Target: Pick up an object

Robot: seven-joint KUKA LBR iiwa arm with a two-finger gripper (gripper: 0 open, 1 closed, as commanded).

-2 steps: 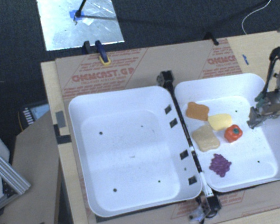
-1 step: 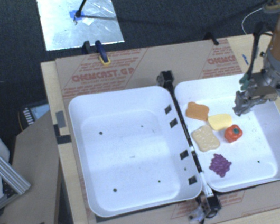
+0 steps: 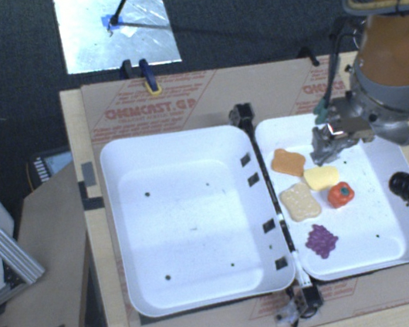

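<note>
So far nothing is lifted, as far as the view shows. The pincer (image 3: 326,150) hangs low over the right bin (image 3: 406,241), near its upper middle, just above the yellow block (image 3: 321,177) and beside the orange toast-shaped piece (image 3: 288,162). Whether it is spread or pressed together I cannot tell; its tip is dark and crowded against the wrist hardware, and no object is visibly caught in it.

All five candidate objects lie on the floor of the right bin: the orange piece toward the divider, the yellow block just right of it, the pale cracker-like slab (image 3: 300,201) below them, the small red-orange tomato-like piece (image 3: 340,194) touching or nearly touching the yellow block's lower right, and the purple grape cluster (image 3: 321,240) lower down, apart from the rest. The left bin (image 3: 119,213) holds none of them.

Judging by position, the approach looks done and the descent nearly so; closing on something, most likely the yellow block, and raising it are left.
</note>
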